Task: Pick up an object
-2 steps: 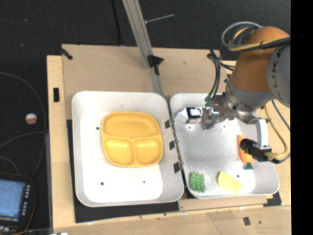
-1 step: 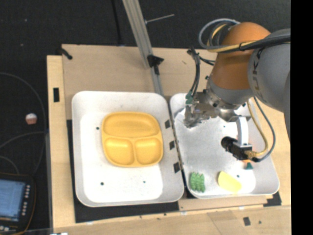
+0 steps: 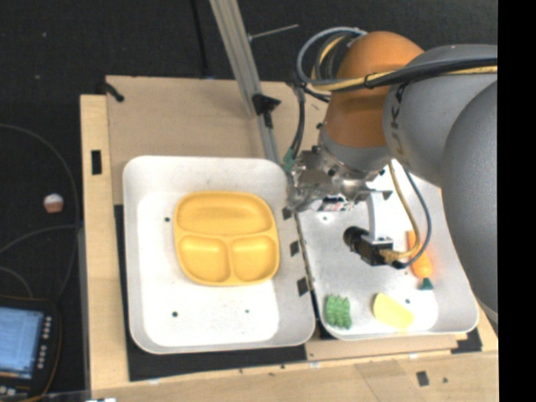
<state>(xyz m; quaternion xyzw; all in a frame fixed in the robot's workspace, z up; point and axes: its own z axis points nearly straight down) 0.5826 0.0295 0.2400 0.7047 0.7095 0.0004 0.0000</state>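
- Grey arm (image 3: 452, 124) bulks largest at the view's 3 o'clock, with its orange band (image 3: 368, 82) at about 1 o'clock.
- Below the band, the tool (image 3: 322, 193) hangs over the 11 o'clock corner of the right bin (image 3: 352, 283), close to the wall shared with the left bin (image 3: 151, 258). Whether it is wide or narrow, I cannot tell, and nothing shows in its grasp.
- Three small things lie in the right bin, all apart from the tool: a green piece (image 3: 337, 310) at 7 o'clock, a yellow lump (image 3: 392, 311) at 5 o'clock, and an orange piece (image 3: 421, 265) at 3 o'clock.
- A divided yellow plate (image 3: 226, 237) with three compartments lies flat in the middle of the left bin.
- A lit screen (image 3: 21, 342) sits at the view's 8 o'clock; its writing is too small to read.
- The tabletop (image 3: 184, 115) is pale tan board with small black marks at its edges.
- A metal rail (image 3: 239, 57) slants up toward 12 o'clock.
- The dark floor (image 3: 50, 40) around it carries thin cables and a small pale ball (image 3: 54, 202) at 9 o'clock.
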